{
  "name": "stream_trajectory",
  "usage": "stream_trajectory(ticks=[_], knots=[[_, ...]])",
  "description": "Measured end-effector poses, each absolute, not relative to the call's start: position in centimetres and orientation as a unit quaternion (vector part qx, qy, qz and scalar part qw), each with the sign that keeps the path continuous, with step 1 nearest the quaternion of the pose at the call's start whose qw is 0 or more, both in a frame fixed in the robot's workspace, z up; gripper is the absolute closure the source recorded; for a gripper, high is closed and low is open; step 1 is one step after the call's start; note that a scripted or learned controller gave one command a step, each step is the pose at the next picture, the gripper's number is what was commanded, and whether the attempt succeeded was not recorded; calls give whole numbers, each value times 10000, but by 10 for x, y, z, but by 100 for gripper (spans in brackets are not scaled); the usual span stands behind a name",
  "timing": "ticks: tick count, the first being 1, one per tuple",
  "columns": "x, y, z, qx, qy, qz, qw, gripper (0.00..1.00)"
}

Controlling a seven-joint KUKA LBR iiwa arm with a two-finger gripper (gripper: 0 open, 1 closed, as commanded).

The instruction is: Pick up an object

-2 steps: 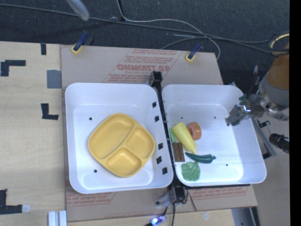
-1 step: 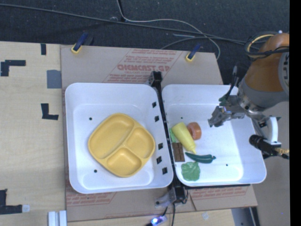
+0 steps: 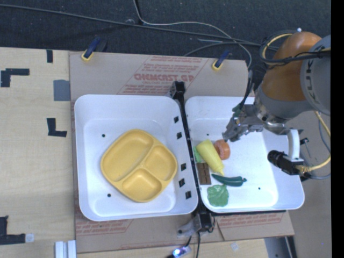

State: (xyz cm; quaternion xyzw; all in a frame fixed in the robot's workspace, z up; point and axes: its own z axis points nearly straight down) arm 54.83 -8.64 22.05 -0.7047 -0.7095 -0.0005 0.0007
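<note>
Camera view: the tool is being positioned low in the right bin, just above the orange object; whether anything is being gripped cannot be told. The yellow corn-like object is lying beside the orange object, with a brown block, a dark green pepper and a green leafy piece nearby. A yellow divided plate is being carried by the left bin. Red printing on the cardboard is being shown mirrored and blurred, hard to read.

The arm is grey with a rounded orange band above the wrist. Dark cables loop around the band. At its end sits a gripper of dark grey metal with 2 fingers.
</note>
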Motion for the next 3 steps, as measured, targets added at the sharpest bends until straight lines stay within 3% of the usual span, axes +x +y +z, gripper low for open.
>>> stream_trajectory(ticks=[1,3], knots=[[538,-33,226,-7046,-7097,-1,12,100],[543,68,210,-7050,-7092,12,14,100]])
